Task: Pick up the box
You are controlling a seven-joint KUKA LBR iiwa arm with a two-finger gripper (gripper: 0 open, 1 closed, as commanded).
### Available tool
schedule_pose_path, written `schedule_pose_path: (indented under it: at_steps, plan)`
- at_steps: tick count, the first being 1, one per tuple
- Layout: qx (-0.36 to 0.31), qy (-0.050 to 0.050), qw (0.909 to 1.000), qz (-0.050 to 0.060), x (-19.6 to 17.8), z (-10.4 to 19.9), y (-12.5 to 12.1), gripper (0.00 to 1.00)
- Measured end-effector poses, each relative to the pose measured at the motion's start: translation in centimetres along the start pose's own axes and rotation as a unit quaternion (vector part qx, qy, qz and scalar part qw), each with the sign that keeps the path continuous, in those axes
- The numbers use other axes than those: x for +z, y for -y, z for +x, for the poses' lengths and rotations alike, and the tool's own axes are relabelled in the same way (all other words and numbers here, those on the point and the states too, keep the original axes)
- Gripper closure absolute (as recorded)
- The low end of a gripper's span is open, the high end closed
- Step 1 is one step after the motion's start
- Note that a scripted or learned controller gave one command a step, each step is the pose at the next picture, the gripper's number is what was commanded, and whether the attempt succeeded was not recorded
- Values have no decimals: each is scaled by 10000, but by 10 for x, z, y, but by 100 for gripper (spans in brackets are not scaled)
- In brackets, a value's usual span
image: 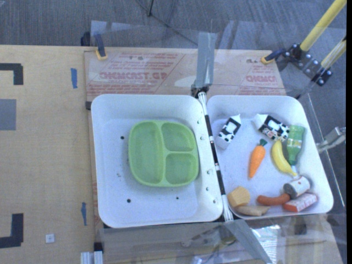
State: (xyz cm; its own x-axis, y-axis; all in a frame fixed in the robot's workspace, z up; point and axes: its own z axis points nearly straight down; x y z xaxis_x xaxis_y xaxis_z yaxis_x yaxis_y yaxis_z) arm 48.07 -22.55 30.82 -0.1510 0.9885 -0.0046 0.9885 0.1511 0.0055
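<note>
We see a light wooden bench (44,164) with black square marks and small blue tape strips on its left part. On it lies a flat sheet of brown cardboard with red printed letters (143,73), at the far side. Two shallow white plastic bins stand directly on the bench, side by side and touching along their inner rims. The left white bin (110,202) sits nearer to the middle of the bench, and the right white bin (308,125) sits beside it, close to the right edge.
</note>
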Motion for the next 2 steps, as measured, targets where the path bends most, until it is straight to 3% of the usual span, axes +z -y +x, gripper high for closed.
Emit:
schedule_pose_path:
  at_steps: [1,2]
  plan:
    - [4,17,10000,-19,-11,-1,-1,100]
    - [4,17,10000,-19,-11,-1,-1,0]
